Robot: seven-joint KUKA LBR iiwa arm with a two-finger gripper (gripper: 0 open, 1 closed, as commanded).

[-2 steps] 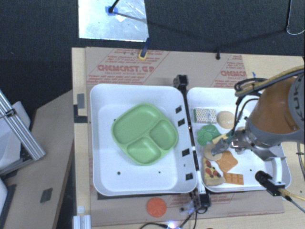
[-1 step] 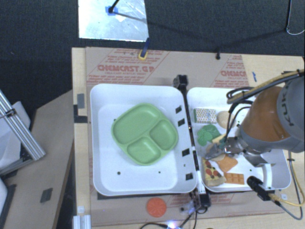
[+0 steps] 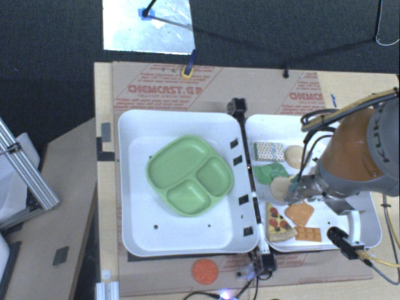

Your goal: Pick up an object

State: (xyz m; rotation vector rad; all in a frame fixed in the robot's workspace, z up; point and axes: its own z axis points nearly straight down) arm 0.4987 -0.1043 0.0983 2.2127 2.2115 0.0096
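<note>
The right bin [image 3: 369, 230] holds several toy foods: a speckled white block [image 3: 269, 150], a beige egg-like piece [image 3: 292, 155], a green leafy piece [image 3: 270, 172], a tan round piece [image 3: 279, 187], an orange wedge [image 3: 300, 212], a pizza slice [image 3: 279, 224] and an orange cracker [image 3: 307, 234]. My gripper [image 3: 296, 191] reaches down from the right, its tip between the tan round piece and the orange wedge. The arm hides the bin's middle. The left bin [image 3: 134, 230] holds a green divided plate [image 3: 190, 175].
A divider with black clips [image 3: 245, 167] runs between the two bins. An orange disc [image 3: 204, 270] lies on the bench in front of the left bin. Cables [image 3: 325, 120] loop above the arm's wrist. A foil sheet [image 3: 149, 17] lies behind the bench.
</note>
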